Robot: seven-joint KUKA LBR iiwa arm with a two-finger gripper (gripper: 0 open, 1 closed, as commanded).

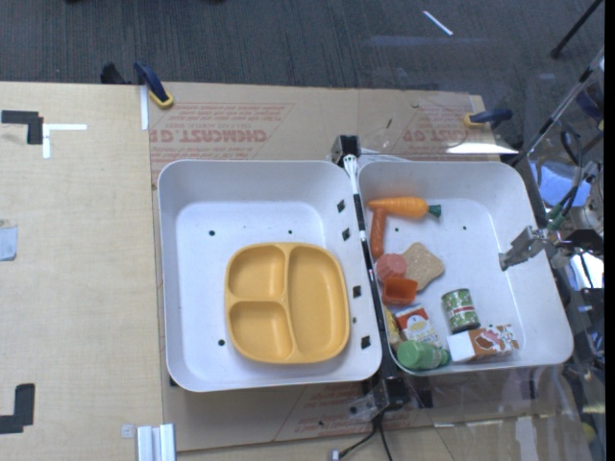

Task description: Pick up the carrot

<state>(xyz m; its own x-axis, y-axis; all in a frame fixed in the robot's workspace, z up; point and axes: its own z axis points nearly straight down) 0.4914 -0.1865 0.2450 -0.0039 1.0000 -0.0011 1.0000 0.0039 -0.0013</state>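
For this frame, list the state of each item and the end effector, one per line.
carrot: lying flat in the right bin, untouched
end effector: over the right bin's right side, apart from the carrot
yellow divided plate: flat in the left bin
green can: upright

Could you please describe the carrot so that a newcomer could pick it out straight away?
Look in the right bin, at its far left corner. The carrot lies there crosswise, orange and tapered, with a green stub; the reddish sausage beside it is darker and has no green.
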